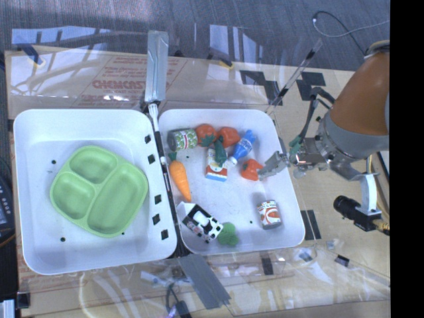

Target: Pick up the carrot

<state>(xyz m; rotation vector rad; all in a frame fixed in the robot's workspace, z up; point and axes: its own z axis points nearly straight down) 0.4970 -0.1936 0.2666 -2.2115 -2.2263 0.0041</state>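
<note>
The carrot is orange with a green top. It lies along the left wall of the right bin, just beside the divider, with nothing on top of it. My gripper hangs over the right side of that bin, close to a red vegetable and well to the right of the carrot. Nothing visible is held in it.
The right bin also holds a green-label can, two red tomatoes, a blue bottle, a small carton, a red-white can, a cow-patterned box and broccoli. A green divided plate lies in the left bin.
</note>
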